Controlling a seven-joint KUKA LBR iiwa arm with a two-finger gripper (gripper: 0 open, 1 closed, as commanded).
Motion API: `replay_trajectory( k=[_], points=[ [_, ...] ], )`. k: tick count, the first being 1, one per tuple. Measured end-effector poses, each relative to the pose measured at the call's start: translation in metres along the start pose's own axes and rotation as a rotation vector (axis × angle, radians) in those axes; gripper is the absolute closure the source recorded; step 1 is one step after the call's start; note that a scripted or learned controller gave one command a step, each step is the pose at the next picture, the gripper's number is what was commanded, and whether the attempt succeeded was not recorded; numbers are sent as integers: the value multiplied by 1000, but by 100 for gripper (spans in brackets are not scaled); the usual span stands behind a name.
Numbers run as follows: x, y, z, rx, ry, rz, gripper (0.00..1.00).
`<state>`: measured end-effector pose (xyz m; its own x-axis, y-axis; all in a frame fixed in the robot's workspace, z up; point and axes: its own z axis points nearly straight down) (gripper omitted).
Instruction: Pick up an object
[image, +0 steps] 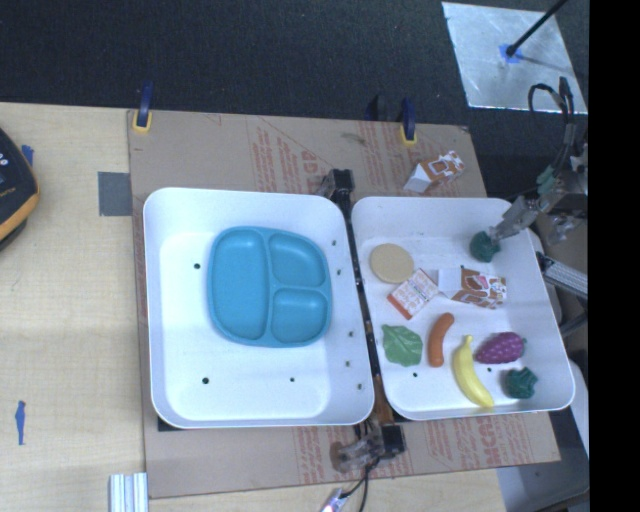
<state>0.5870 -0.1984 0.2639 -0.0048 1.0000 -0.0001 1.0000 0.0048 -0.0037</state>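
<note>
The gripper (505, 228) is reaching in from the right over the upper right corner of the right bin (455, 212), and its grey tip is sitting right against a small dark green object (484, 246) near the bin's far right wall; whether the jaws are apart or together around that piece I cannot tell, since the tip is small and blurred there. The rest of the right bin is carrying a scatter of toy food: a round tan cookie (391, 263) is lying toward the upper left, a red and white packet (414, 293) is sitting just below and right of it, and a brown and white packet (482, 287) is resting further right, near the green object but apart from it. Lower down, a green leaf (402, 344) is lying beside an orange sausage (439, 339), a yellow banana (470, 372) is curving along the lower edge, a purple bunch of grapes (499, 347) is touching or just beside the banana's upper end, and another dark green piece (520, 381) is sitting in the lower right corner. The left bin (175, 300) is holding a blue divided plate (270, 286), well apart from the gripper. A small carton (436, 172) is lying on the cardboard just beyond the right bin's top edge.
</note>
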Motion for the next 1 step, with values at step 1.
replay_trajectory(
  k=[1],
  points=[
    [16,-34,155,-13,-6,0,0]
  ],
)
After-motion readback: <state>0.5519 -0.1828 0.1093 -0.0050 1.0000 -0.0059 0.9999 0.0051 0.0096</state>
